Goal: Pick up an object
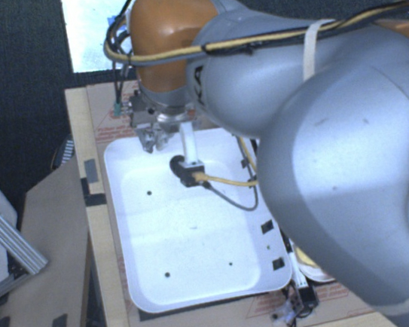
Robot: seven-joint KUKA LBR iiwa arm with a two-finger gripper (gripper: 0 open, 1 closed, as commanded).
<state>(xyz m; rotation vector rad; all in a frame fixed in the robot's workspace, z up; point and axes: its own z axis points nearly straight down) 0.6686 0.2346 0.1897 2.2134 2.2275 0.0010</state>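
Camera view shows the gripper [156, 138] low over the far edge of the left bin [153, 281]; whether it is released or clenched I cannot tell, and no object to pick can be made out on the bin's bare floor. To do this step well, I judge the arm [342, 169] should first find a target. It hides the right bin.

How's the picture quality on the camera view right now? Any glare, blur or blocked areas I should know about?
Camera view: the grey arm sits close to the lens and looks soft, covering the right side of the scene; the white bin is evenly lit with no harsh glare; the pincer at its far edge is small and slightly blurred; a pale panel at the top looks washed out.
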